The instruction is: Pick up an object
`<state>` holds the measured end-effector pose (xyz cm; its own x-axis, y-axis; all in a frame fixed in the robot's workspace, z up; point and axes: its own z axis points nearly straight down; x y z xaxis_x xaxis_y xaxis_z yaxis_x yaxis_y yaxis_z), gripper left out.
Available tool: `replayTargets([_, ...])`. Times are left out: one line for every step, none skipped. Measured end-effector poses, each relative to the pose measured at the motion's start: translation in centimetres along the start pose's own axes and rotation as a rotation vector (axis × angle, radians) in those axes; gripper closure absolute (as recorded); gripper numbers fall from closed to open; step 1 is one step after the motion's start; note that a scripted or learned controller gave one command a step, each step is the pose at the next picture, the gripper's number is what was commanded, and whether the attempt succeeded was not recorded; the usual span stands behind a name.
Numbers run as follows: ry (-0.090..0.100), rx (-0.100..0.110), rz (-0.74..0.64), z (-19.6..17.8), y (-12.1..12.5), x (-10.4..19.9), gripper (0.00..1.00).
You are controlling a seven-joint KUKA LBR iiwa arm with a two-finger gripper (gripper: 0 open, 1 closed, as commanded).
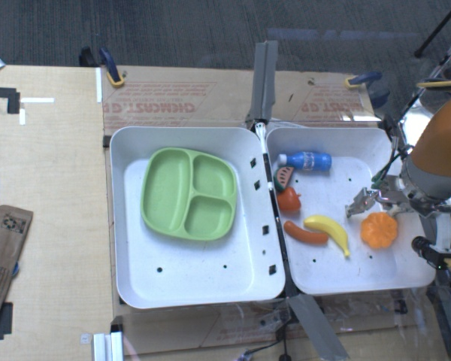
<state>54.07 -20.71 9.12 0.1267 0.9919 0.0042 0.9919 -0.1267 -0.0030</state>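
Note:
The right bin [338, 277] holds several toy items. An orange fruit [379, 230] lies at its right side. A yellow banana [329, 230] and a red sausage [306, 234] lie near the middle. A red tomato [288, 199], a watermelon slice [284, 176] and a blue bottle [306, 161] lie toward the far left corner. My gripper [365, 201] hangs low over the right bin, just above and left of the orange fruit. It is open and nothing sits between its fingers. The arm's grey body and orange band cover the bin's right edge.
The left bin [124, 224] holds a green divided plate [188, 194]. A grey divider post [264, 81] stands behind the seam between the bins. Blue clamps [111, 68] sit at the cardboard's back edge. Bare bin floor lies between the bottle and the gripper.

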Motion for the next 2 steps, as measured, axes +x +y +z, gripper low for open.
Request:
replayTargets([-0.005, -0.003, -0.058, -3.2, 5.9, 4.0, 0.00])
replayTargets([-0.003, 0.000, 0.027, 0.1, -3.2, 0.3, 0.00])
